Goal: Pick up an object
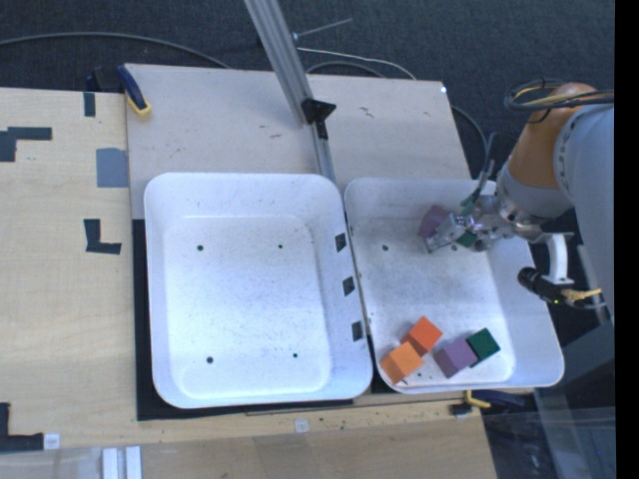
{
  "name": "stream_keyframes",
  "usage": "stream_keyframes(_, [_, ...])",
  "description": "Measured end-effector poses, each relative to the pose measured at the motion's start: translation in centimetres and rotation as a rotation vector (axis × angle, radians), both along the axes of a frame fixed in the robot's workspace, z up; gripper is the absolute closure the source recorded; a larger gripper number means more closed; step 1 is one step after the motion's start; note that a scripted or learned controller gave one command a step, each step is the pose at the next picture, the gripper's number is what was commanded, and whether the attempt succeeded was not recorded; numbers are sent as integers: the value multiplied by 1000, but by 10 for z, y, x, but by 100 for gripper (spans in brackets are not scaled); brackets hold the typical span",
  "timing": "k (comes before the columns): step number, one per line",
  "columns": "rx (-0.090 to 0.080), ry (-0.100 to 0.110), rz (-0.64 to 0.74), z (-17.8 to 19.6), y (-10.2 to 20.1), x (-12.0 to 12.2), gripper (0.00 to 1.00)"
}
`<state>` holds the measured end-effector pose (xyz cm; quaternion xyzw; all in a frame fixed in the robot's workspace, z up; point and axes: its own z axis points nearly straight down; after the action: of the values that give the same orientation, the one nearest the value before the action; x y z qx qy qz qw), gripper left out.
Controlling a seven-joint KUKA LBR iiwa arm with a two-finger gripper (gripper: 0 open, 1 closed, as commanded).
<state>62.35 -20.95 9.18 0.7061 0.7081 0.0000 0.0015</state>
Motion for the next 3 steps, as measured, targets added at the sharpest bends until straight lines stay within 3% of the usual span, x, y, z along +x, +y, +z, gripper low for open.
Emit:
stream_keyframes(1, [-2,22,-2,3,29,43,0])
stream_keyframes(2, [7,11,0,6,0,54,0])
stream_keyframes(3, [0,3,2,15,1,55,100])
